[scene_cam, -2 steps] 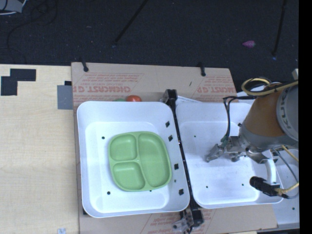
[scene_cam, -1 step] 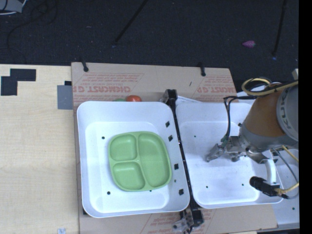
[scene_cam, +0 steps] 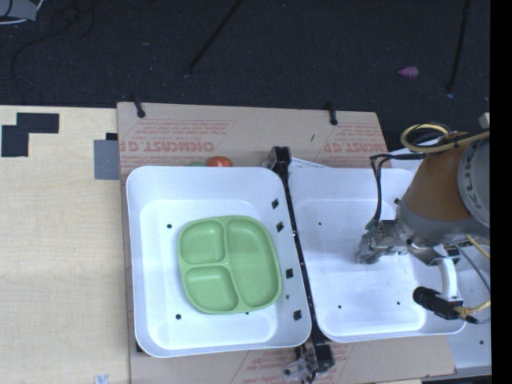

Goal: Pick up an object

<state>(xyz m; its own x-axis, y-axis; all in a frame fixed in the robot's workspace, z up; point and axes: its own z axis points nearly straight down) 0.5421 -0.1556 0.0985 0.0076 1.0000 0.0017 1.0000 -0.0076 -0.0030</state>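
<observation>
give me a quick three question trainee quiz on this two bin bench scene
1. True or false: the pale green three-compartment plastic plate lies in the left shallow white bin.
2. Which bin is the grey two-finger gripper over? A) left B) right shallow white bin
3. Fill in: the small red-orange object sits just beyond the left bin's ____ rim.

Key: 1 true; 2 B; 3 far

Arm (scene_cam: 448, 194): grey, orange band above the wrist, entering from the right and angled downward. Tool (scene_cam: 370, 248): pointed down and leftward, low.
</observation>
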